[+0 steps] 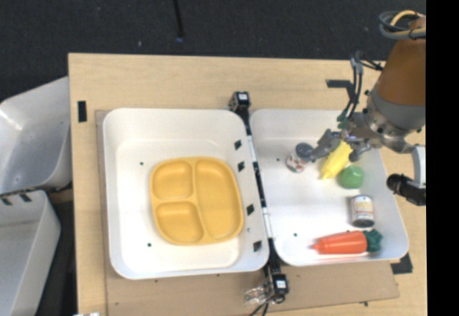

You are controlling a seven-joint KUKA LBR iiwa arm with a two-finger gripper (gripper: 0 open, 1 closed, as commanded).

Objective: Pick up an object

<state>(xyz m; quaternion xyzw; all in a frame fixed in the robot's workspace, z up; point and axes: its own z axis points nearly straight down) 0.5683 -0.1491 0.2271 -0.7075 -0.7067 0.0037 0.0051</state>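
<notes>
The right bin holds a yellow banana-like toy, a green ball, a small can, an orange carrot toy with a green top and a small grey-and-red piece. My gripper hangs low over the bin's upper middle, just left of the yellow toy's top end and right of the small piece. The arm's orange band and grey wrist rise to the right of it. Nothing visibly sits in the gripper.
The left bin carries a yellow divided plate. A black-clipped divider runs between the bins. Cables trail beside the wrist. A white container stands off the bench's left edge.
</notes>
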